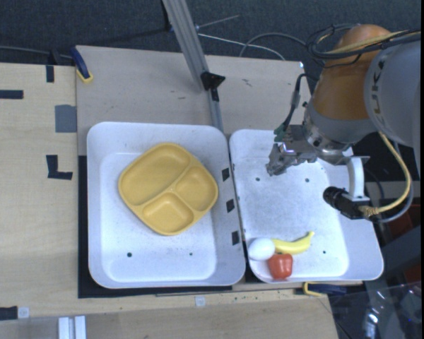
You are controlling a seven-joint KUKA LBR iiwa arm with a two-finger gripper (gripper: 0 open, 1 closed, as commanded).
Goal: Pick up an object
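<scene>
A yellow banana (295, 243), a white egg-shaped ball (261, 248) and a red pepper-like toy (280, 265) lie together at the near edge of the right bin (318, 210). My gripper (277, 162) hangs over the far part of that bin, well away from the three objects, with nothing visible between its fingers. A yellow divided plate (168, 188) rests in the left bin (106, 210).
A slanted metal pole (191, 44) rises behind the bins. Cables (392, 189) loop off the arm's wrist on the right. The wooden bench (28, 189) spreads to the left with dark tape marks on it.
</scene>
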